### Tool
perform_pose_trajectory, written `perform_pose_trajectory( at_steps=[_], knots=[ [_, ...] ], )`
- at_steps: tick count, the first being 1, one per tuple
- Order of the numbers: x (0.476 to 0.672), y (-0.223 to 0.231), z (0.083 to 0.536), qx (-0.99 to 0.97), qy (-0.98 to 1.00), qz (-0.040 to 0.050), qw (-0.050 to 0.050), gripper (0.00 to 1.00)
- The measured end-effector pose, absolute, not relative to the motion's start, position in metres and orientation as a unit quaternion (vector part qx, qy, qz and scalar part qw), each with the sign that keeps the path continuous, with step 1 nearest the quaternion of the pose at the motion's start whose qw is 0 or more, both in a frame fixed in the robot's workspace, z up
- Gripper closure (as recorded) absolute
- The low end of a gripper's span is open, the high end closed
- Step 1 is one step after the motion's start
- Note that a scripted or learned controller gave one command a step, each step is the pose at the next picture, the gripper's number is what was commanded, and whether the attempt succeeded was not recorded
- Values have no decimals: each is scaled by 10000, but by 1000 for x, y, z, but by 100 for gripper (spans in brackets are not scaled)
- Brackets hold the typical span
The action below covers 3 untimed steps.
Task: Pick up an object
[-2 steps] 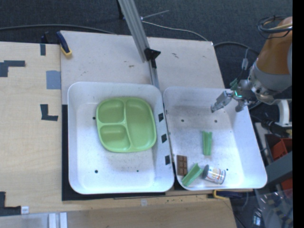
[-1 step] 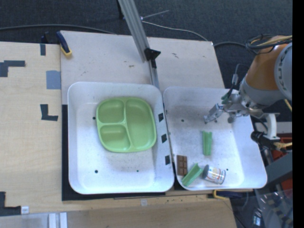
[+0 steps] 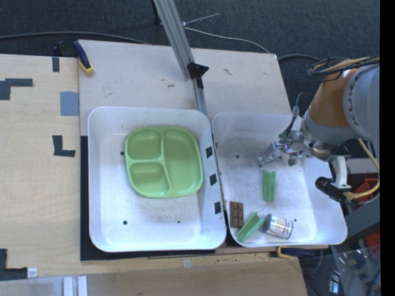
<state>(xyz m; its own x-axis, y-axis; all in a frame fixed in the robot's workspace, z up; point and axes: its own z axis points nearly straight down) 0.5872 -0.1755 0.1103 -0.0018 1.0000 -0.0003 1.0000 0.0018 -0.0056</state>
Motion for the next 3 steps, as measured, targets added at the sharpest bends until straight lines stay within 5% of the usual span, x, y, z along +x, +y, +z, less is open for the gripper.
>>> perform_pose_trajectory(
  at_steps=[1, 2, 3],
  knots=[
    [587, -175, 88, -7064, -7078, 12, -2, 0],
    [587, -174, 98, -7059, -7083, 9, 3, 100],
    [591, -171, 161, -7065, -7077, -13, -20, 100]
  ],
)
